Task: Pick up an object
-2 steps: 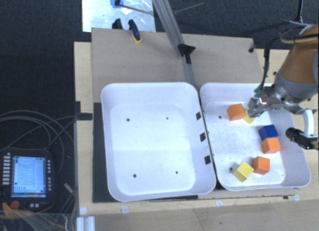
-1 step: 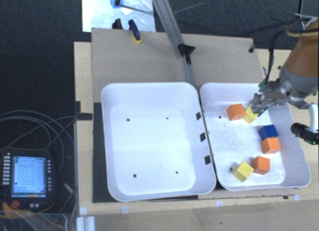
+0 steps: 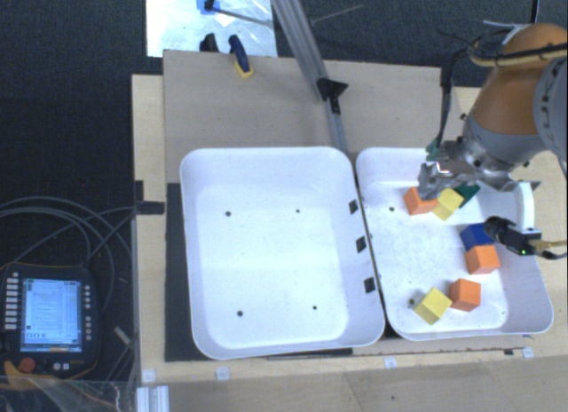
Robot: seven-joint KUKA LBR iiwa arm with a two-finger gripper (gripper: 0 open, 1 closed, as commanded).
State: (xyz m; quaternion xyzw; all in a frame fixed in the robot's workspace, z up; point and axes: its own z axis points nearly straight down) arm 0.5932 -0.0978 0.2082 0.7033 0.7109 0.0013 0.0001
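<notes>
Your tool (image 3: 437, 179) sits low in the right bin (image 3: 390, 166), just beside an orange block (image 3: 417, 202) and a yellow block (image 3: 449, 202); its opening can't be told.

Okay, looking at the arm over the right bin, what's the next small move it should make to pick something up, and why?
Probably a short, straight descent. The gripper hangs at the far end of the right bin, right above an orange block and a yellow block that lie touching. Neither block is seen between the fingers, so nothing is held yet, and the orange block sits closest beneath it.
</notes>
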